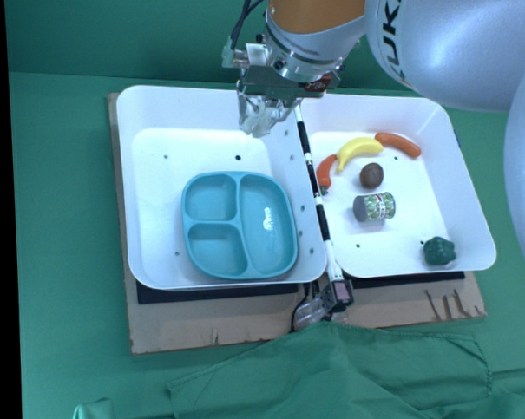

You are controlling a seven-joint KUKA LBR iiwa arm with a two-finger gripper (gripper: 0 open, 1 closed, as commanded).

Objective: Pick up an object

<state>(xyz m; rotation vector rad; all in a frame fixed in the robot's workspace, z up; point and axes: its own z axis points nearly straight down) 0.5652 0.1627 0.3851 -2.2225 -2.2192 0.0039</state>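
Hanging over the far right corner of the left white bin (156,157), the two-finger gripper (260,117) looks pinched together on nothing, while the curved yellow toy banana (360,150) lies in the right white bin (458,213), probably light, stiff and slick, best pinched across its middle.

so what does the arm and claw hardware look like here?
Glossy grey arm with part of the dark KUKA lettering, an orange band above the wrist, then a silver collar. Black cables run to the pale metallic claw.
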